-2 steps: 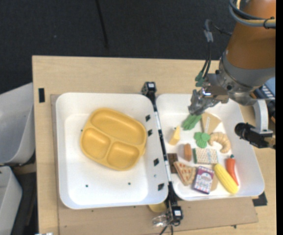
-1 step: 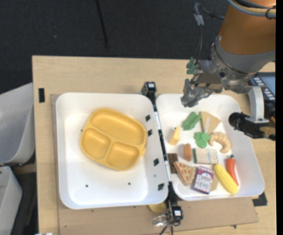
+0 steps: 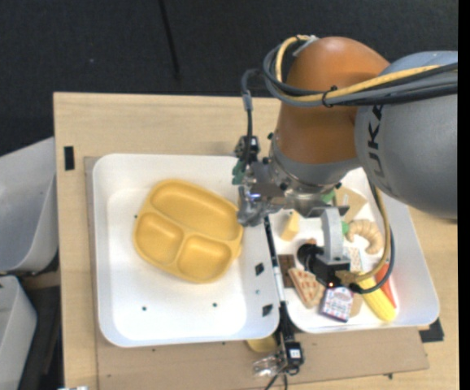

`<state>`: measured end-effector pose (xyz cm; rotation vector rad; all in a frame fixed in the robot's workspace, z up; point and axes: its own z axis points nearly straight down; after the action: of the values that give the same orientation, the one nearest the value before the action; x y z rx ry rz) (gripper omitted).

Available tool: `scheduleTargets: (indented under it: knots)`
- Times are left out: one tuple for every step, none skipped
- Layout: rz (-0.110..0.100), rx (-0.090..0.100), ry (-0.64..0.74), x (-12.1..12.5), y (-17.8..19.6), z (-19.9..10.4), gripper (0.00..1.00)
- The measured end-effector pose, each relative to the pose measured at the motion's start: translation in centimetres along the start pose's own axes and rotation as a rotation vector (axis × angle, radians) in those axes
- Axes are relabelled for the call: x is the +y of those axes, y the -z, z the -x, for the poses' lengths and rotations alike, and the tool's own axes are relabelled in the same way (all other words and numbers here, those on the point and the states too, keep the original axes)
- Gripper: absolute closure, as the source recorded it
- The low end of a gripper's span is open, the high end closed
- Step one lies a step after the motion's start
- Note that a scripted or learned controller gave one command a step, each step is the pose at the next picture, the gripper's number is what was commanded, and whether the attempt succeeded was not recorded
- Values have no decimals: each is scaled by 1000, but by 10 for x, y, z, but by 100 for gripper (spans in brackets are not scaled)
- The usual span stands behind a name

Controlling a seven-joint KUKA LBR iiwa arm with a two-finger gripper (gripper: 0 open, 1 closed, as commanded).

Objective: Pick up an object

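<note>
Bearing white bins (image 3: 113, 315), wooden bench (image 3: 137, 120).

Overhead slanted view of both bins (image 3: 105, 218)

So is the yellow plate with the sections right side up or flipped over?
Right side up. The yellow divided plate lies flat in the left bin, and its three hollow sections face upward with nothing in them.

Robot arm (image 3: 357, 112): you see a rounded orange band above the wrist, joined to a broad grey link with dark lettering. Yellow and black cables loop over the orange section. Below it, the gripper (image 3: 330, 258) shows pale grey and black parts.
</note>
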<state>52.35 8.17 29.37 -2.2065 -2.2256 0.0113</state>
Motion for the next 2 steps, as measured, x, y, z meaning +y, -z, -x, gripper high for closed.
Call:
scheduleTargets:
  knots:
    - [22, 4, 0, -13, 111, -40, 100]
    - [0, -3, -1, 1, -2, -107, 100]
